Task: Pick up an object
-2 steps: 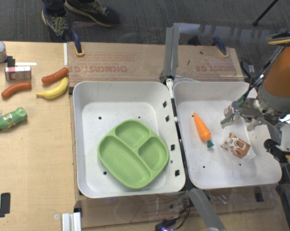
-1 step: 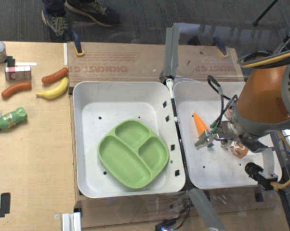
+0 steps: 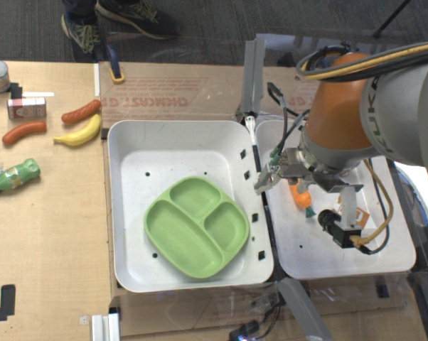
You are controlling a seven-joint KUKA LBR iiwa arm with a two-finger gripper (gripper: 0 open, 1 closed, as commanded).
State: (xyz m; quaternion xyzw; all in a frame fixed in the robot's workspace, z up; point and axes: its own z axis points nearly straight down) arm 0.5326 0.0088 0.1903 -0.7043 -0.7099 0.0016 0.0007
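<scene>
I am hovering the tool (image 3: 308, 185), grip state indiscernible, over the carrot-like orange toy (image 3: 301, 195) in the right bin (image 3: 399, 258); an off-centre descent risks knocking it aside.

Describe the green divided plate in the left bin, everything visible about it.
The green divided plate is a pale green, matte, plastic-looking tray with rounded corners and a raised rim. Ridges split it into three compartments: one large and two smaller. It lies flat, right side up, turned at a slant, on the floor of the left bin, toward the near right part. Nothing lies in it, and the gripper is over the other bin.
</scene>
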